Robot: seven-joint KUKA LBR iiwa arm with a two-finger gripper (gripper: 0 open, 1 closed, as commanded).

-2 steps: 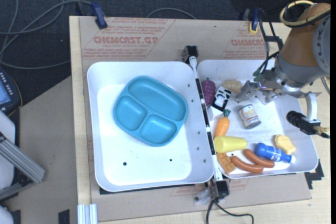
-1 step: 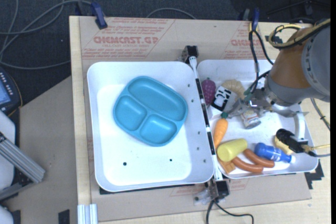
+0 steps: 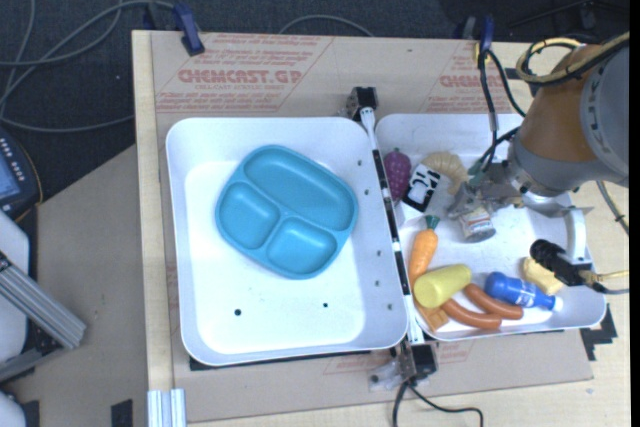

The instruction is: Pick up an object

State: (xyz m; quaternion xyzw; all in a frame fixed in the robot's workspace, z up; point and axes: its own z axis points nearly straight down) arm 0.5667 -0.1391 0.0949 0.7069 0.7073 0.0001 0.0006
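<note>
The grey two-finger gripper [image 3: 478,211] hangs low in the right white bin [image 3: 590,315]; whether it grips, I cannot tell. The orange plastic carrot [image 3: 424,253] lies at its eight o'clock, long axis near upright.

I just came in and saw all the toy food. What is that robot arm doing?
The robot arm reaches in from the right and has its gripper down in the right bin, among toy food: a carrot, purple grapes, a yellow piece and a hot dog. It is trying to pick something up, but nothing is clearly in its grip. The left bin holds a blue plate.
</note>
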